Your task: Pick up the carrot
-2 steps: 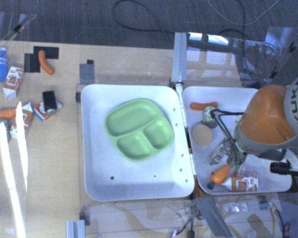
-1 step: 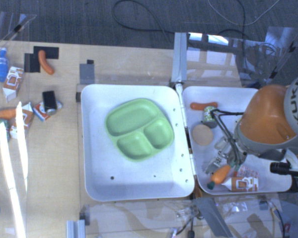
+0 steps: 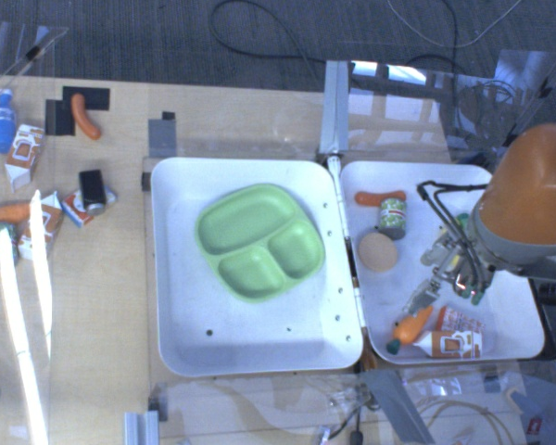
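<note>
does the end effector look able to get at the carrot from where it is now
Probably yes. The end effector hangs just above the carrot in the right bin, nothing lying over it, though a carton lies against it.

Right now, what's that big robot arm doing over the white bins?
The arm's gripper is reaching down into the right bin, right above the carrot near the front edge. The carrot lies on the bin floor beside a small carton. A green plate sits alone in the left bin.
</note>
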Available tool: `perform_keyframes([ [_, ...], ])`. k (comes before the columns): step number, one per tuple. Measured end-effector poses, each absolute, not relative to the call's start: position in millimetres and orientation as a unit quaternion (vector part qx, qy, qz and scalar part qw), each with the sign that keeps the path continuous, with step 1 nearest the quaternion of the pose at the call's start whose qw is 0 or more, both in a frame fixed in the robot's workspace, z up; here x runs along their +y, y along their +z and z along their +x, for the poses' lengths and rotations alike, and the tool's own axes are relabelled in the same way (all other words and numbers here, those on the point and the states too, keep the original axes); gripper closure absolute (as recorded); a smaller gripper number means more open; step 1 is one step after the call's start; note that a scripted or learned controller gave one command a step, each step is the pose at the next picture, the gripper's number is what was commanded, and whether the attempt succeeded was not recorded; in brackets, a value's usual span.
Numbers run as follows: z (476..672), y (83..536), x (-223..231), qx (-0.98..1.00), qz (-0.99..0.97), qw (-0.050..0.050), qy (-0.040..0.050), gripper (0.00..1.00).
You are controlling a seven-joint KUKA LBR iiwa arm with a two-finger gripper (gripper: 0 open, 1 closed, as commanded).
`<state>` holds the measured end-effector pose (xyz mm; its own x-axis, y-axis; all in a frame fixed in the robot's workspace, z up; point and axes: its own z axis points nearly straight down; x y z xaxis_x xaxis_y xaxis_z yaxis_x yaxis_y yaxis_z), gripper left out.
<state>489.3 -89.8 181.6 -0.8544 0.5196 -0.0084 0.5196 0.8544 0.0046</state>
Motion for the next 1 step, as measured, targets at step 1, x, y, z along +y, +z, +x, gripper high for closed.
perform_keyframes([
  [1, 489.1, 94.6, -84.8, 0.983, 0.184, 0.004, 0.0008, 0.0],
])
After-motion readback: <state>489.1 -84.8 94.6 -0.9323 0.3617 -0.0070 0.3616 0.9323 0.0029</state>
